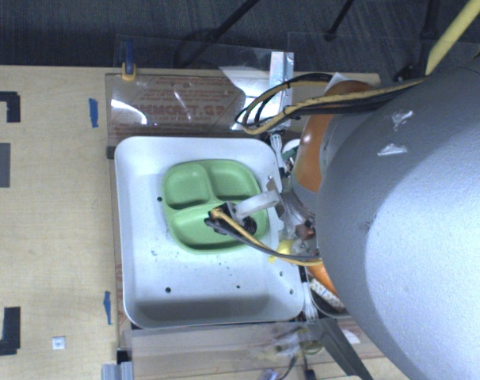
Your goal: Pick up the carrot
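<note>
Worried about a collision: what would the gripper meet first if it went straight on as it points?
Probably the green divided plastic plate, in its large compartment, though depth is unclear.

The pale wooden bench (50, 212) bears a shallow white bin (145, 291) and blue tape (93, 111).

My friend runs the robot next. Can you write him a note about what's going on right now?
The gripper is low in the white bin, at the right edge of the green plate; the arm hides whether it grips anything.
An orange patch under the arm may be the carrot or the arm's band; unclear.
Done: no pickup seen. Left: find the carrot, grasp, lift.
</note>
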Robot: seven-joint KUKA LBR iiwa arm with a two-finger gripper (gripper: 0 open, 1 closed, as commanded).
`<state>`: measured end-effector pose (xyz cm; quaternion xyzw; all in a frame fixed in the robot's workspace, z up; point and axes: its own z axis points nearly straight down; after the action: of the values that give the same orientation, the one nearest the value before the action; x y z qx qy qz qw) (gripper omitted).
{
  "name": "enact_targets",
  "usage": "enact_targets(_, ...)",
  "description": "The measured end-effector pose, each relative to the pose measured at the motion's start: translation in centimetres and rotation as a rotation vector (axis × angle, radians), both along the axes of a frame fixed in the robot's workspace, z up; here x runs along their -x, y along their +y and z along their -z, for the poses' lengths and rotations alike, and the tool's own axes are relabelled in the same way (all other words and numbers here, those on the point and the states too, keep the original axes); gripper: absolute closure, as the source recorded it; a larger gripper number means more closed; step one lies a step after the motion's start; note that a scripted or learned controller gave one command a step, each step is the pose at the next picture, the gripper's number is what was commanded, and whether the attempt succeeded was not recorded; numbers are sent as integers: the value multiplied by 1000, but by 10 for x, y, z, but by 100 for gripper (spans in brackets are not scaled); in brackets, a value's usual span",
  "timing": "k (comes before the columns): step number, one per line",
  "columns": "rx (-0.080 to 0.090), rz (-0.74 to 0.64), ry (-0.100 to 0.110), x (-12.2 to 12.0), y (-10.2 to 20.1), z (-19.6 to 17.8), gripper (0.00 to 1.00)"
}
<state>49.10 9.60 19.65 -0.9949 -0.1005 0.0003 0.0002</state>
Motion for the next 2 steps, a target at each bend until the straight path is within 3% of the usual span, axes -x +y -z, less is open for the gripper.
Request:
enact_targets(1,-1,-58,5,12,-51,-21,100)
enact_targets(2,0,-167,2,-8,-58,-89,100)
